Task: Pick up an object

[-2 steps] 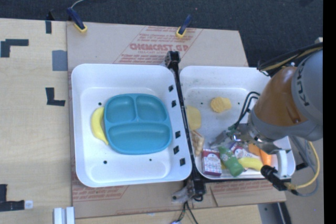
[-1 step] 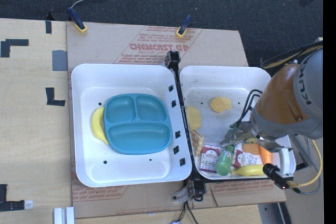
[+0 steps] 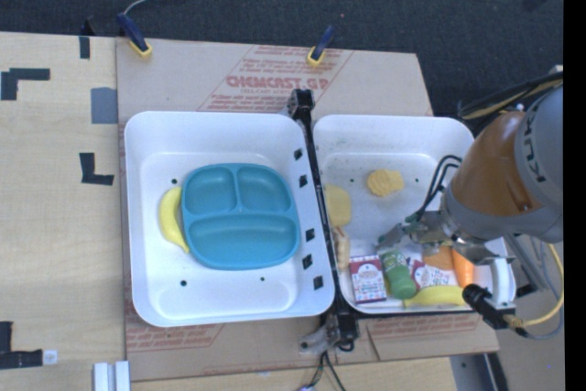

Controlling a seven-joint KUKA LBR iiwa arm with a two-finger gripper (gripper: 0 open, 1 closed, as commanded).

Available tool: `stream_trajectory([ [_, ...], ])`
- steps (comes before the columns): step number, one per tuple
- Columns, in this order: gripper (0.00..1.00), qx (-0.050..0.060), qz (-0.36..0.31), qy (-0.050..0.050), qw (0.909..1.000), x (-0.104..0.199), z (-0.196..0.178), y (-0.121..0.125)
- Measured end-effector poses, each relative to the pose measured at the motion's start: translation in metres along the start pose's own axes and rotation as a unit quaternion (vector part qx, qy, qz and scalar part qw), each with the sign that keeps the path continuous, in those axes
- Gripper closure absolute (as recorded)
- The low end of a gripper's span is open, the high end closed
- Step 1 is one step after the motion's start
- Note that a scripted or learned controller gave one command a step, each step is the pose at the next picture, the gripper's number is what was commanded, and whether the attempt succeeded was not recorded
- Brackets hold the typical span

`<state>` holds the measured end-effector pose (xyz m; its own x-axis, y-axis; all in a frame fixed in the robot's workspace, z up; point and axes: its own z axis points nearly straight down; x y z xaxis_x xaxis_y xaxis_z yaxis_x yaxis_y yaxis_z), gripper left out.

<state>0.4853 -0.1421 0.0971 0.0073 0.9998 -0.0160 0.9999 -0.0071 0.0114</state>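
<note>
we look down on two white bins side by side. the left bin [image 3: 146,197] holds a blue divided plate [image 3: 240,215] with a yellow banana-like piece [image 3: 170,220] at its left edge. in the right bin [image 3: 403,128], the gripper [image 3: 412,233] sits low near the front, over a red and white carton [image 3: 367,278], a green item [image 3: 399,277] and an orange piece [image 3: 462,270]. a yellow ridged piece [image 3: 385,183] lies apart, farther back. we cannot tell the gripper's state.

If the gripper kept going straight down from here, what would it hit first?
Probably the cluster at the right bin's near edge: the gripper hangs just above the green object and small red-and-white packet. Depth is unclear.
</note>
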Motion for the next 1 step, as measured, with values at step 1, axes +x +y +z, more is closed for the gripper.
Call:
stream_trajectory([
  [1, 0.00, 0.006, -0.004, 0.008, 0.9999, 0.0453, -0.0971, 0.0396],
])
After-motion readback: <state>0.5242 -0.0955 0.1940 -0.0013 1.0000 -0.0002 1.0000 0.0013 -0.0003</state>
